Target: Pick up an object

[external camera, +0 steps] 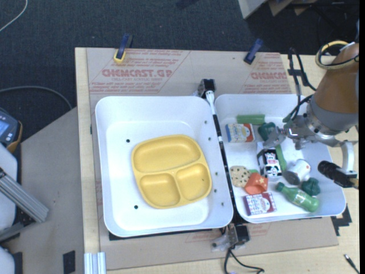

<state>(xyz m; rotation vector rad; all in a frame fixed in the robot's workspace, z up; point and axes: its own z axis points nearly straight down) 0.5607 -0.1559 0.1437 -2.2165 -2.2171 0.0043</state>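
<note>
The right bin [285, 103] holds several small items. Along its far side lie a green cylinder [251, 119], a small milk carton [239, 132] and a dark green piece [266, 131]. A black-and-white cow figure [271, 162] stands mid-bin, with a cookie [239, 176], an orange-red toy [258, 182] and a red box [259, 203] nearer the front. At the right lie a white cup [300, 167] and a green bottle [299, 197]. My gripper [283, 135] hangs low over the bin's middle, right beside the dark green piece and above the cow figure.
The left bin [114, 153] bears a yellow divided plate [169, 170]. The grey and orange arm [337, 93] covers the right bin's far right corner. Clamps [121, 48] hold the cardboard base at its far edge.
</note>
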